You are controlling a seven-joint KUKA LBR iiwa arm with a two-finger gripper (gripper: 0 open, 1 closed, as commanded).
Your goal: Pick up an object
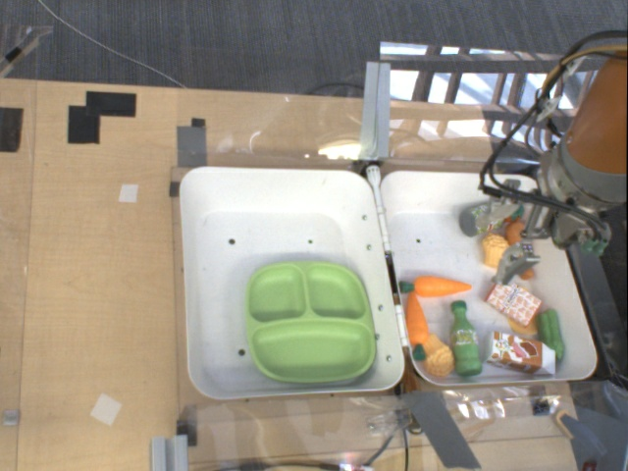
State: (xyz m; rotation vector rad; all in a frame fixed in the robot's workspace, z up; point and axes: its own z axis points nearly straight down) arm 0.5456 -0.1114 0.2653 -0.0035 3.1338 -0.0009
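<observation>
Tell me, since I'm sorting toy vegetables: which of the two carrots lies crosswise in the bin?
The upper carrot, lying left to right in the right bin above the green bottle. The other carrot runs up and down along the bin's left wall.

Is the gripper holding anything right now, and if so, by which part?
Cannot tell. The gripper is low in the right bin, over a yellow item beside the pink-patterned packet; no object is visibly between its fingers.
</observation>
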